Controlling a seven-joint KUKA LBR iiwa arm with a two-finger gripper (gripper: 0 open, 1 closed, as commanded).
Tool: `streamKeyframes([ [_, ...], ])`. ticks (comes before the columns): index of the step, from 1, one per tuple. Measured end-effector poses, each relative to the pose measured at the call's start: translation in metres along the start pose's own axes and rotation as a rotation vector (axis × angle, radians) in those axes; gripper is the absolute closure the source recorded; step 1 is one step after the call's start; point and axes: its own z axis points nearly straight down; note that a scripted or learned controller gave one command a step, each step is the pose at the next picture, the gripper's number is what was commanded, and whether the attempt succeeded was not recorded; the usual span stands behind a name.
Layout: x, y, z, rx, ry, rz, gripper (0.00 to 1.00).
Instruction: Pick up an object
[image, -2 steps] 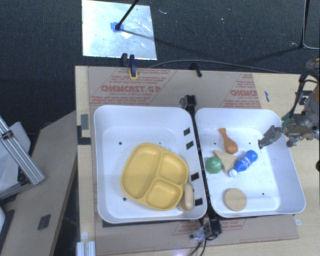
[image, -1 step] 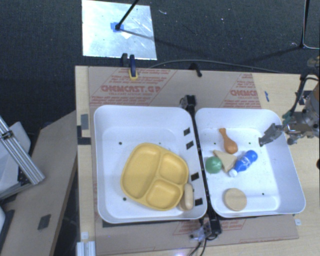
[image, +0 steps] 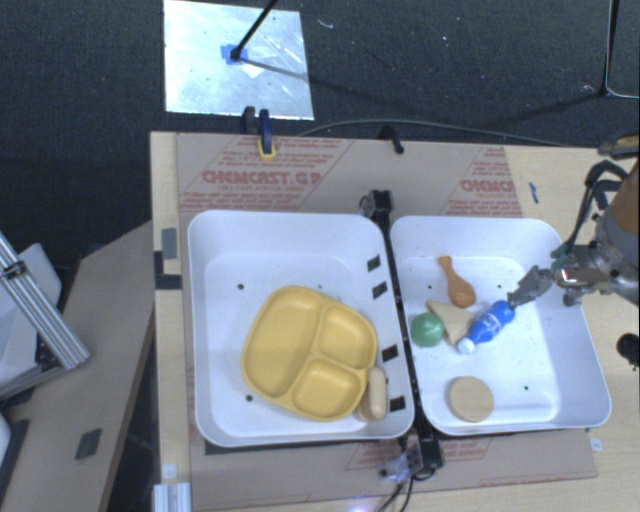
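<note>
The blue bottle lies on its side in the right bin, a little toward that bin's right wall and about midway between its far and near edges. Its long axis runs on a slant, white cap end pointing down toward the bin's near-left, blue base end pointing up toward the far-right. The tool hangs just beyond that base end, so the bottle lies down and to the left of it, almost in line with its own long axis. Whether the two touch cannot be told, nor whether the tool is spread or pressed together; nothing shows between its tips.

By my judgement the bottle is the likeliest target, and a grasp would need the tool brought over the bottle's middle and closed across the axis, not along it.

Touching the bottle's cap end is a pale wedge, with a green ball beside it, an orange drumstick-shaped toy toward the far edge and a tan disc near the near edge. The left bin holds a yellow divided plate and a small pale roll.
</note>
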Motion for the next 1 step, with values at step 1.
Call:
streamKeyframes([
  [1, -0.006, -0.0046, 0.0597, 0.002, 0.001, 0.001, 0.0],
])
